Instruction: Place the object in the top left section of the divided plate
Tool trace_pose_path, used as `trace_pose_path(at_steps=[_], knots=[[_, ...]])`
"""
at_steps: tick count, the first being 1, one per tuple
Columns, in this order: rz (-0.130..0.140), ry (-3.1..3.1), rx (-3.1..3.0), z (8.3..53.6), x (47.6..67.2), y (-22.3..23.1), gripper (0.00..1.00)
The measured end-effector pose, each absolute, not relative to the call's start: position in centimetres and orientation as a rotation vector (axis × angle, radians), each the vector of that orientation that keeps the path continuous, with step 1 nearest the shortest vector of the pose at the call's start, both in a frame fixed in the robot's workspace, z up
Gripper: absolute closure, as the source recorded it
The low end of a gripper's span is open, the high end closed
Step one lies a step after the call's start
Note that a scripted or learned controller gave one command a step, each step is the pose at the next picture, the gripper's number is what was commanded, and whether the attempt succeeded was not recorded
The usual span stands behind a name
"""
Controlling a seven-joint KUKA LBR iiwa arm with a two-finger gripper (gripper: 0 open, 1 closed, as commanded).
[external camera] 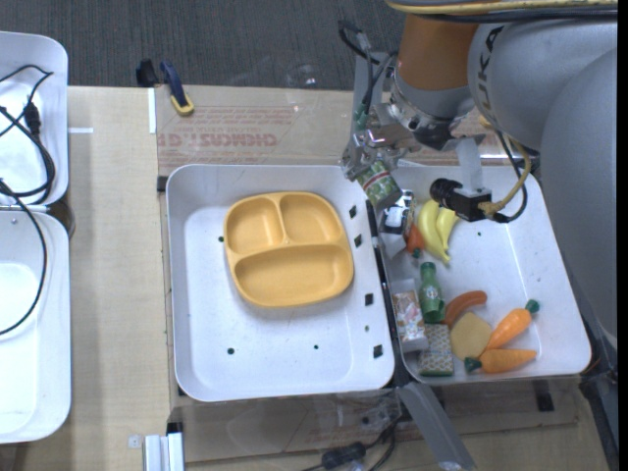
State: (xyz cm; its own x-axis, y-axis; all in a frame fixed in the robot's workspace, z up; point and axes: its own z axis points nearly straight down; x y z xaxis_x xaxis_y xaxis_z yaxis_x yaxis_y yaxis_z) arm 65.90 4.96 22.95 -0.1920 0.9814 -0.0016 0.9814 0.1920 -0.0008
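The gripper (371, 165) hangs over the far end of the wall between the two white bins, and a small green can (377, 179) with a patterned label sits tilted between its fingers, so the fingers are clamped on the can. The yellow divided plate (288, 248) lies in the left bin (196, 341), well off to the gripper's left and nearer the camera; its two small sections are on the far side, the large one on the near side. The far left section (253, 226) is the farthest of the three from the gripper, with nothing touching it. The can is clear of the plate, above the bin wall rather than over any section. Just right of and below the gripper, in the right bin (554, 263), lie a banana (440, 232), a small green bottle (430, 292), a sausage (463, 305), a slice of bread (470, 336), two carrots (505, 346) and some flat packets (409, 320). The orange band (453, 37) of the arm rises behind the gripper toward the top right.
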Motion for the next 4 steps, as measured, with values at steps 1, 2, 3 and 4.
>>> trace_pose_path(at_steps=[1,2,3,4], knots=[[-0.002,2.531,1.859,23.2,65.9,11.9,1.0],[-0.002,2.506,1.893,24.8,65.9,17.3,1.0],[-0.004,2.477,1.932,23.9,65.9,21.6,1.0],[-0.005,2.548,1.837,24.3,65.9,12.3,1.0]])
